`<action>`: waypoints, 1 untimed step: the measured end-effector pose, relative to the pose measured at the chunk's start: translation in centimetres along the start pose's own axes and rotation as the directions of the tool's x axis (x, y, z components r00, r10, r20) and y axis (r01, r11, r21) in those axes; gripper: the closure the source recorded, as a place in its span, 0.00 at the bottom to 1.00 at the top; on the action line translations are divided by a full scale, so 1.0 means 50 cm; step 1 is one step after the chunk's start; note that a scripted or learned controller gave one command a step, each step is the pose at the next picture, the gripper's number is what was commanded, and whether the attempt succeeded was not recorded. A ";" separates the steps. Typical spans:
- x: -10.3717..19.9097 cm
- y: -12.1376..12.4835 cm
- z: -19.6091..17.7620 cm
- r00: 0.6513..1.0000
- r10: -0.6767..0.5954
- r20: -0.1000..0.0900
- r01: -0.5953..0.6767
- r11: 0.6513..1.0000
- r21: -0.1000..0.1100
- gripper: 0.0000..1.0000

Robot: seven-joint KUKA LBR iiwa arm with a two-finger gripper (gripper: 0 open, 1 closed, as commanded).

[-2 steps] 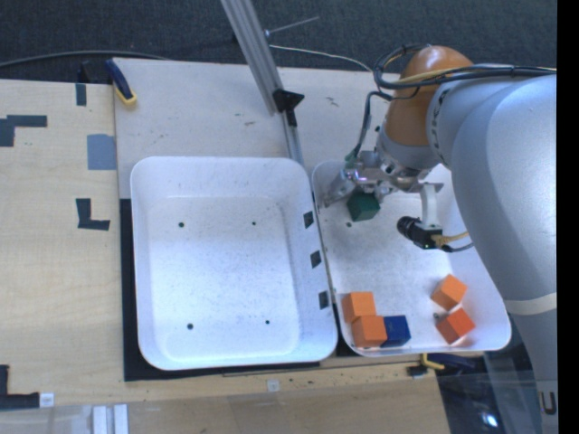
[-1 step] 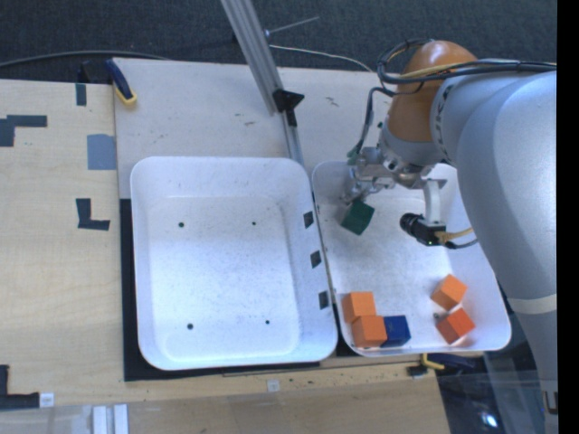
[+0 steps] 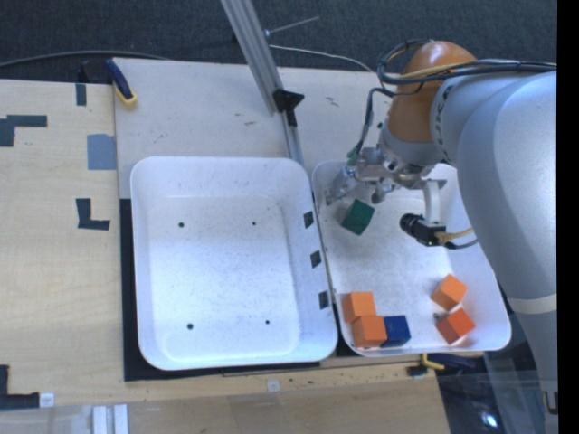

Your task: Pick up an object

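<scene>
A pale wooden desk (image 3: 54,269) is seen from above at a slant. It carries two shallow white bins side by side. The left bin (image 3: 154,242) is the larger shape in view. The right bin (image 3: 470,278) sits touching it and is partly covered by the robot arm (image 3: 507,170), a big grey arm with an orange band above the wrist, reaching in from the right. A slanted metal rail (image 3: 253,39) crosses the top of the scene.

The hand (image 3: 362,188) hangs over the far left part of the right bin. A green block (image 3: 357,217) sits tilted directly beneath it, touching or nearly touching its tips. Whether the hand is apart, together or clamped on the block cannot be told from this angle.

Near the front rim of the right bin lie two orange blocks (image 3: 365,318) stacked close together, a blue block (image 3: 394,331) just beside them, and two more orange blocks (image 3: 450,307) to the right.

The likely risk: the green block is skewed and close to the bin wall, so the hand may catch only a corner and let it slip, or nudge it against the wall.
</scene>
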State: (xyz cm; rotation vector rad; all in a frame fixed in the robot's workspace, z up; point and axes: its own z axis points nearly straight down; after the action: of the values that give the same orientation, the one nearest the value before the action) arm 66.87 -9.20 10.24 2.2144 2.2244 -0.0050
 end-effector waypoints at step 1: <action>-0.020 -0.080 0.019 1.000 0.005 -0.003 -0.005 1.000 0.005 0.00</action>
State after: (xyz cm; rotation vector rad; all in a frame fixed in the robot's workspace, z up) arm 62.89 -10.22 9.28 2.2240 2.2233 -0.0073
